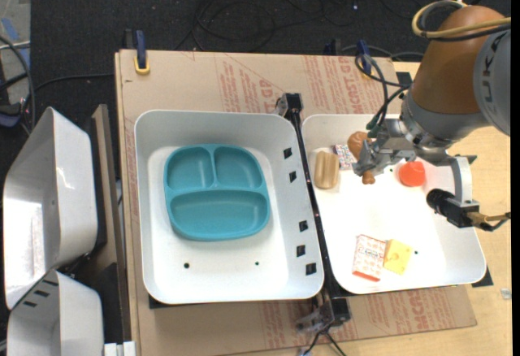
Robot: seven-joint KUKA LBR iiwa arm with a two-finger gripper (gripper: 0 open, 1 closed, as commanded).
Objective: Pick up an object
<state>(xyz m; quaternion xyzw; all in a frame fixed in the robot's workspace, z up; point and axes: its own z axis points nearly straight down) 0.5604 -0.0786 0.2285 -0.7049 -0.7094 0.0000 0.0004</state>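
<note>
Cardboard [244, 78] under the two bins carried red printed lettering, reversed and too broken to read; the small red-and-white carton [370, 256] in the right bin [455, 265] also bore print too fine to make out. That carton lay with its long axis running roughly up and down the camera view, touching a yellow block [397, 256] on its right. A tan bread-like piece [326, 169] lay near the bin's left wall, its long axis likewise near vertical in the view. Beside it sat a small patterned packet [344, 155] and a brown rounded item [357, 142]. An orange-red round object [412, 174] rested just right of the gripper [370, 167], which hung low over the bin's upper part; whether it was open or gripping anything could not be told. The left bin [154, 208] held a teal divided plate [218, 191].
</note>
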